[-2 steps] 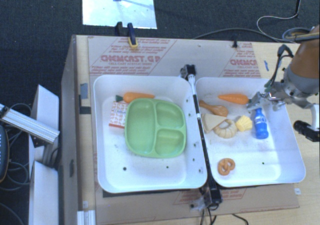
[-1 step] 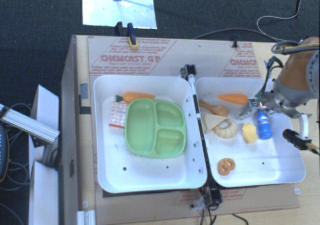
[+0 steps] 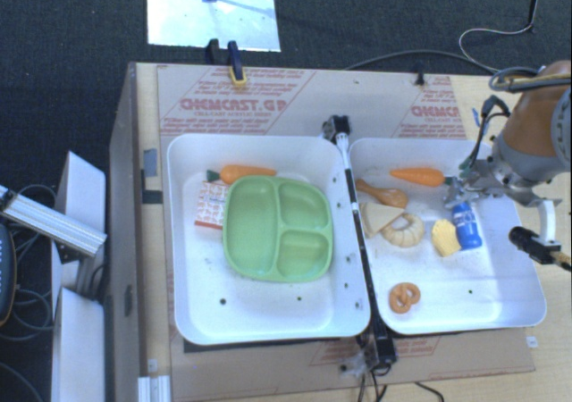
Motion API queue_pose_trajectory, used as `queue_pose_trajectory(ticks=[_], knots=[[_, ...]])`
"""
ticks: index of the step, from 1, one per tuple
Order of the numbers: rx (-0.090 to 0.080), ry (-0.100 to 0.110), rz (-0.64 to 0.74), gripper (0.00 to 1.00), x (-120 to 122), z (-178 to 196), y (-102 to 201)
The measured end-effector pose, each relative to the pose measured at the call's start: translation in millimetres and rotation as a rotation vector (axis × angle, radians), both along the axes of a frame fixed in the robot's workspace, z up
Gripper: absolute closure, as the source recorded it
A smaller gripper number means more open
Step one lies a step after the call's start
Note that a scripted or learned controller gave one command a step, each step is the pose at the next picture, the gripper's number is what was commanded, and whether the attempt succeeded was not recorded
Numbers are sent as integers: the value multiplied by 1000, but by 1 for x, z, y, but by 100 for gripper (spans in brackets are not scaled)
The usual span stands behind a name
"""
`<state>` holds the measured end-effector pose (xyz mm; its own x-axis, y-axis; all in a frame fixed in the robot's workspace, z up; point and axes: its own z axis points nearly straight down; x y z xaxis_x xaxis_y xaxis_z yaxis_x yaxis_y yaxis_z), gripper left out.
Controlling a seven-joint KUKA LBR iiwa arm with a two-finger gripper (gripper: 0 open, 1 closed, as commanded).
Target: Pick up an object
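Note:
The right bin (image 3: 500,306) holds an orange carrot (image 3: 416,176), a tan chicken-leg piece (image 3: 382,193), a pale wedge with a ring-shaped pastry (image 3: 404,230), a yellow block (image 3: 444,238), a small blue bottle (image 3: 466,228) and a pretzel (image 3: 404,297). My gripper (image 3: 462,189) hangs low over the bin's right part, right at the top end of the blue bottle. The grey wrist and orange band (image 3: 536,119) rise behind it. Whether the bottle is gripped is hidden by the gripper's body.
The left bin (image 3: 192,302) carries a green divided plate (image 3: 277,229), a second carrot (image 3: 245,172) and a red-and-white packet (image 3: 211,205). A black rail (image 3: 350,204) divides the bins. A black part (image 3: 534,247) juts over the right bin's rim.

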<state>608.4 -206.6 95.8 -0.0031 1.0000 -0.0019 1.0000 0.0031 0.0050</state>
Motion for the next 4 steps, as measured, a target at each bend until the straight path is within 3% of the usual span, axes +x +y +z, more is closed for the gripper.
queue_pose_trajectory(ticks=[1, 2, 3, 4], knots=[[3, -1, 3, 100, 25, 65, 81], [2, 2, 1, 0, 24, 64, 79], [2, 7, 1, 0, 35, -13, 88], [2, 3, -1, 0, 14, -11, 100]])
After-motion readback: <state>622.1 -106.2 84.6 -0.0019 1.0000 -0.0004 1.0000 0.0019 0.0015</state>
